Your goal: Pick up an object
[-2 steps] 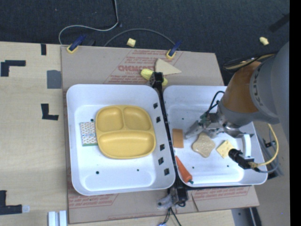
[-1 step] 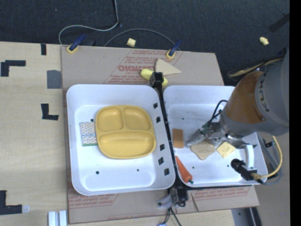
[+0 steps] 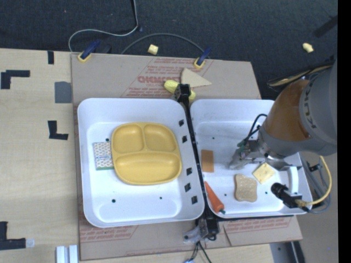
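I see my gripper (image 3: 241,159) low in the right bin (image 3: 230,114); whether it's parted or grasping, I cannot tell. I'd centre over the bread slice (image 3: 245,188) at five o'clock, then descend straight.

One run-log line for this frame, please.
gripper: low in right bin, fingers unclear | nearest: cheese piece, bread slice | left bin: yellow plate | grasp: none visible
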Motion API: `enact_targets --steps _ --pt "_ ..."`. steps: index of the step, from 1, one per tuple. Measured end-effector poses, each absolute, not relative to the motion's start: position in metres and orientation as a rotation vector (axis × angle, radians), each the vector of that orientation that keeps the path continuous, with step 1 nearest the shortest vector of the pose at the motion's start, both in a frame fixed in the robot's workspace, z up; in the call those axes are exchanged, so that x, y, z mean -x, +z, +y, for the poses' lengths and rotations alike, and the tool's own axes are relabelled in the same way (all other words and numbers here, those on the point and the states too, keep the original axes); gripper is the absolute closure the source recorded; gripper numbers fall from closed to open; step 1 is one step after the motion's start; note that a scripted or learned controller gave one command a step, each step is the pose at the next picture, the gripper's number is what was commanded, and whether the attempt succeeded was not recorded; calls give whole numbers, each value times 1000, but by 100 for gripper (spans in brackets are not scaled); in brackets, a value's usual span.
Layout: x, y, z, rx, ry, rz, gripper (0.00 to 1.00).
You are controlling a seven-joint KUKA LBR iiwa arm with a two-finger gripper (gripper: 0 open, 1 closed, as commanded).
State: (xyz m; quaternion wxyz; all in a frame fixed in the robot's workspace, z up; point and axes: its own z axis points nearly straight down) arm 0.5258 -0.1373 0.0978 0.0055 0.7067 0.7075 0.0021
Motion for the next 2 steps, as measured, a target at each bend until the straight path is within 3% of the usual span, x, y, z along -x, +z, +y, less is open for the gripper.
enact_targets --steps 1,2 --pt "-544 298 -212 -2210 8 2205 100" --pt "-583 254 -157 -2216 -1 2230 100"
